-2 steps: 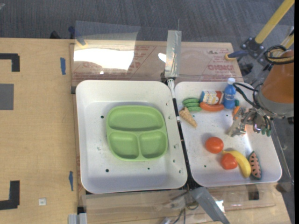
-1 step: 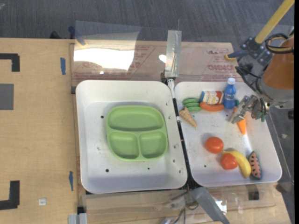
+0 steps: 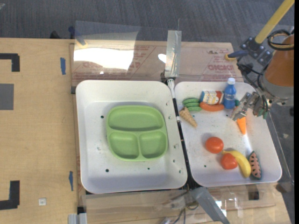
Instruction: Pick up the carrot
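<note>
The gripper [image 3: 246, 107] hangs at the right bin's [image 3: 275, 160] right edge, just above the carrot [image 3: 241, 124] (fingers spread, holding nothing).

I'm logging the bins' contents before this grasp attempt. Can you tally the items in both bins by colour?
Green: 2, divided plate, bean pod
Red: 2 tomatoes
Orange: 2, carrot, sausage
Yellow: 1 banana
Blue: 1 bottle
Tan: 1 cone
Total: 9
</note>
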### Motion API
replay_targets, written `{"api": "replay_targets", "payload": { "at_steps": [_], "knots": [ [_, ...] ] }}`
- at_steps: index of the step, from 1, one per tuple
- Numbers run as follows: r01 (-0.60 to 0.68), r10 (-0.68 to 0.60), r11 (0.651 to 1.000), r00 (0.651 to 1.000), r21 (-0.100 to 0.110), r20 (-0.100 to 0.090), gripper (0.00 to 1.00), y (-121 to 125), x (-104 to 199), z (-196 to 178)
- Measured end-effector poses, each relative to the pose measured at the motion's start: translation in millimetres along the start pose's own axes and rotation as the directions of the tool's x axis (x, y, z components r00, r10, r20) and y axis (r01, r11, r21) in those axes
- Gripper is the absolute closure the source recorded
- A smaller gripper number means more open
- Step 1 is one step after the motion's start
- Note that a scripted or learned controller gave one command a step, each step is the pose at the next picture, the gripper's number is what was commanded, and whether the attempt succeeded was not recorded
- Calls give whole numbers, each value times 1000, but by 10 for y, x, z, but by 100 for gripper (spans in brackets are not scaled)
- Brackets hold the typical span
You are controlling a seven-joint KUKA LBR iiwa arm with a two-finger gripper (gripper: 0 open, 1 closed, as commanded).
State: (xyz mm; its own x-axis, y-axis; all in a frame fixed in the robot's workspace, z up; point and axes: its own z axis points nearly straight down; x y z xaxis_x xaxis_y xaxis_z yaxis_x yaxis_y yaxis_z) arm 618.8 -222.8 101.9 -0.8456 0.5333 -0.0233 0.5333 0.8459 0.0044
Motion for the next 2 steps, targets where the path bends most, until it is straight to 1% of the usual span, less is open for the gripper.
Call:
{"api": "replay_targets", "payload": {
  "at_steps": [1, 2],
  "knots": [
    [-60, 60, 998, 998, 2, -16, 100, 53, 659, -515],
    [-196, 196, 981, 980, 7, -21, 100, 384, 1078, -816]
  ]
}}
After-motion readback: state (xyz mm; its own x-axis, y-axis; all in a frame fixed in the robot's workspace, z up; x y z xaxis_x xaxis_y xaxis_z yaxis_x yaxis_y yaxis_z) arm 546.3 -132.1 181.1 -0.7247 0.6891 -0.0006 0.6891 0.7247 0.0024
